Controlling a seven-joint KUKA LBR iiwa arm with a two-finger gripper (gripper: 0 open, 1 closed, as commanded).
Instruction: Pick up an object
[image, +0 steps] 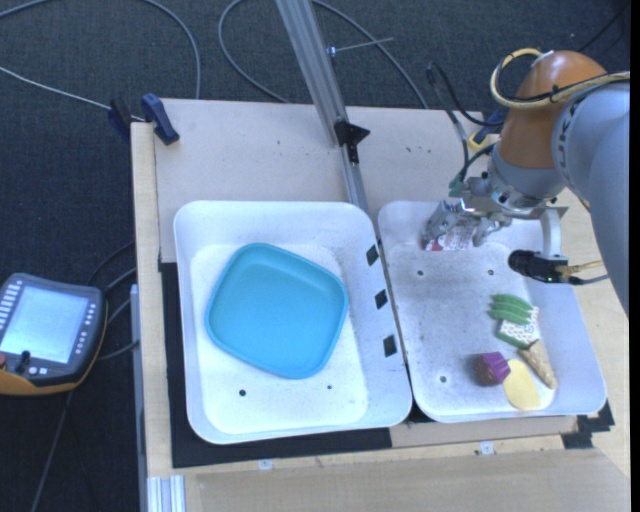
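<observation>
Arm reaches in from the right; claw (455, 228) sits low over the far-left corner of the right bin (440, 330), near its back rim. Claw state: cannot tell, the metal at the tip is a blurred cluster against the white floor, and nothing can be made out between its tips. Pickable objects lie well apart from it, bunched in the near-right corner of that bin: a green pod-shaped piece (511, 306), a pale speckled block (519, 330) just beside it, a tan wedge (538, 362), a purple piece (490, 369) and a yellow round piece (522, 387), the last three touching or nearly so. Left bin (200, 240) holds a blue square plate (277, 310), lying flat. Risks, as judged: a close at the present spot likely catches nothing (bare bin floor under the claw, as far as can be seen). A descent here could also scrape the bin's back rim or shift the bin on the surface (250, 140). If the arm goes to the cluster, crowding is the trouble: tips may land on two pieces at once, or nudge the yellow piece against the bin wall. The plate is too flat and broad for an easy pinch. A black cable fitting (535, 265) hangs near the wrist and might snag.
</observation>
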